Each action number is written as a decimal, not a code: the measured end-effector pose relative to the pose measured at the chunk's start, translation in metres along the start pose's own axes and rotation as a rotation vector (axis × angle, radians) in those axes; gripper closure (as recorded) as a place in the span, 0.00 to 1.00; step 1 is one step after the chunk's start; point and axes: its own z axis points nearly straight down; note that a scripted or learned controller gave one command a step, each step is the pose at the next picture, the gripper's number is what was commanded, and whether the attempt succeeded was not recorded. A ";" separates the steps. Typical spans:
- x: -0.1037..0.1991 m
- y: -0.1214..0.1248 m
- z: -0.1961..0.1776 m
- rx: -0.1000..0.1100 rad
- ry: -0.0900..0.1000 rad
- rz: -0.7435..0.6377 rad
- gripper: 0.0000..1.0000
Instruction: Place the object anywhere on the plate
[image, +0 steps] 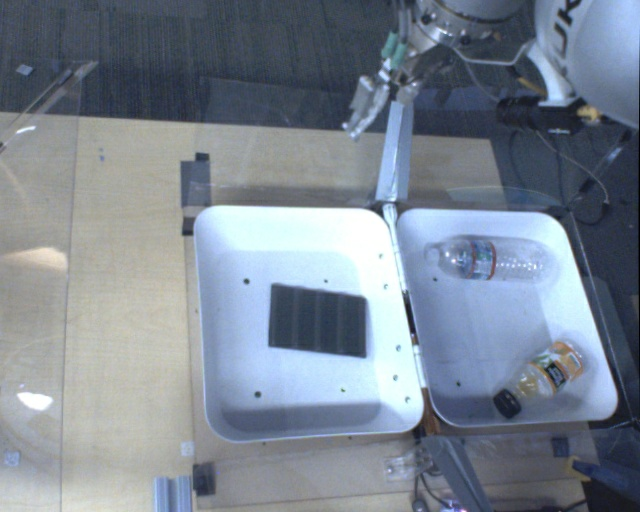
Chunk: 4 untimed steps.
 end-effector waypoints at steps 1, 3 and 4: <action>0.000 0.000 0.000 0.000 0.000 0.000 0.00; 0.014 0.009 0.105 0.003 0.002 -0.140 0.00; 0.053 0.034 0.043 -0.001 0.001 -0.257 0.00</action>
